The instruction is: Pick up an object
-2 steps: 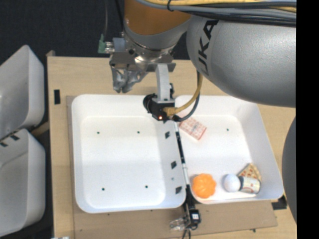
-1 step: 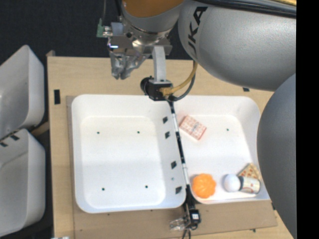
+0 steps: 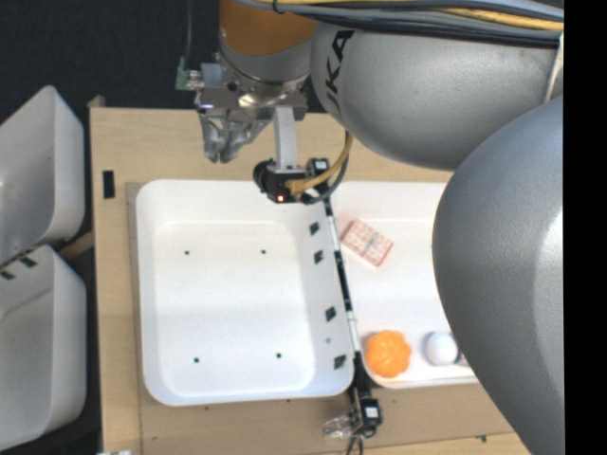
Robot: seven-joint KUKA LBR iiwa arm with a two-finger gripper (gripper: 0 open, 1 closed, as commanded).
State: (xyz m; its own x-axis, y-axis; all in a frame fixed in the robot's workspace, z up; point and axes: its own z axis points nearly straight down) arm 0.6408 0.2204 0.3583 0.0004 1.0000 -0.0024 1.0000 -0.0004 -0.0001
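A pale wooden counter [image 3: 114, 282] sits against a dark background, carrying two shallow white bins side by side. The left bin [image 3: 152, 368] has rounded corners and four small dark dots on its floor. The right bin [image 3: 417, 207] lies just beside it, the two rims meeting along a seam lined with small black clips [image 3: 330, 316]. Much of the right bin is hidden under the grey arm [image 3: 503, 216], which reaches in from the right and covers the near right corner of the scene.

Three things lie in the right bin. A small flat packet [image 3: 366, 243], pinkish with a fine grid pattern, rests tilted near the seam toward the far side. An orange ball [image 3: 388, 353] with a dimpled skin sits at the near edge, close to the seam. Just right of it, apart from it, is a small white ball [image 3: 440, 348], touching the edge of the arm's outline.

The gripper [image 3: 224, 150] hangs below the orange band [image 3: 261, 12] at the far side, over the bare counter just beyond the left bin's far rim, well apart from all three things. Its fingers point down and nothing sits between them; whether they are spread or pressed together cannot be told from this angle.

White moulded shapes [image 3: 38, 254] stand off the counter's left edge.
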